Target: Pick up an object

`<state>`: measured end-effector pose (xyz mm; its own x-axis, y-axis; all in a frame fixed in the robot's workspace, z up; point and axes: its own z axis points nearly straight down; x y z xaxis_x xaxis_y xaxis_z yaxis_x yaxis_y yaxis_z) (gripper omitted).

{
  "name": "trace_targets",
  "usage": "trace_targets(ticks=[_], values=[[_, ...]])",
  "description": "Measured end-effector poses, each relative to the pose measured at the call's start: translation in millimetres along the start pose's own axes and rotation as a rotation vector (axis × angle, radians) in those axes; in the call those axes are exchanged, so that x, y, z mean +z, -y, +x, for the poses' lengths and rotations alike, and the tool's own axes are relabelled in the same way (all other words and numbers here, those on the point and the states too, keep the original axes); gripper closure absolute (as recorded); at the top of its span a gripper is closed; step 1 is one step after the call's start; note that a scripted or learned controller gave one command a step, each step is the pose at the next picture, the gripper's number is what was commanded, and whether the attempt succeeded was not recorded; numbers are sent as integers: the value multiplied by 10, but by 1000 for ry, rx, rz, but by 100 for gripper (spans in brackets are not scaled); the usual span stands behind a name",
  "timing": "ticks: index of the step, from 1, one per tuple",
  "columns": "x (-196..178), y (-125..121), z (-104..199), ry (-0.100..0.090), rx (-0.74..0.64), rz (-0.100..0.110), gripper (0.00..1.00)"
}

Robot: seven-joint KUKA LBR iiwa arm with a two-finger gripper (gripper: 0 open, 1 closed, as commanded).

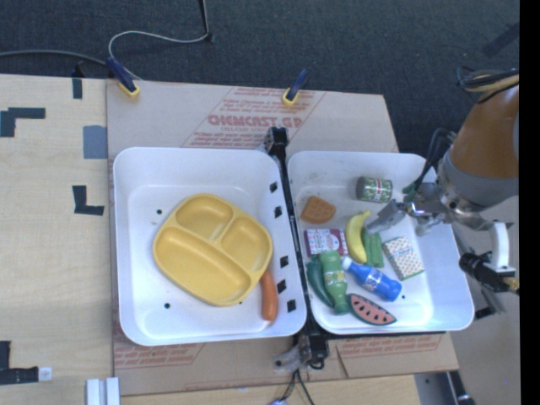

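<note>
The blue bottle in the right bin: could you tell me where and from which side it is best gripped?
Probably across the middle of the blue bottle, coming from above. It lies on its side, its white cap against the green bottle and the watermelon slice close by.

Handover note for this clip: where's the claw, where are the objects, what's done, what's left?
Claw: low over the right bin, beside the banana and above the small box; nothing seen held.
Right bin: can, cookie, banana, blue bottle, green bottle, watermelon slice, pink packet, small box.
Left bin: yellow tray, carrot.
Done: arm reached into the right bin.
Left: grasp and lift an object.
</note>
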<state>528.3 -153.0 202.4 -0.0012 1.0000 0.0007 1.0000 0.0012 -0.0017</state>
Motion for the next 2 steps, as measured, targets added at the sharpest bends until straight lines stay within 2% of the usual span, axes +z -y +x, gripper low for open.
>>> trace_targets(ticks=[1, 2], values=[[849, 126, -448, 0, 1, 1, 0], [1103, 228, -635, -2, -3, -15, 0]])
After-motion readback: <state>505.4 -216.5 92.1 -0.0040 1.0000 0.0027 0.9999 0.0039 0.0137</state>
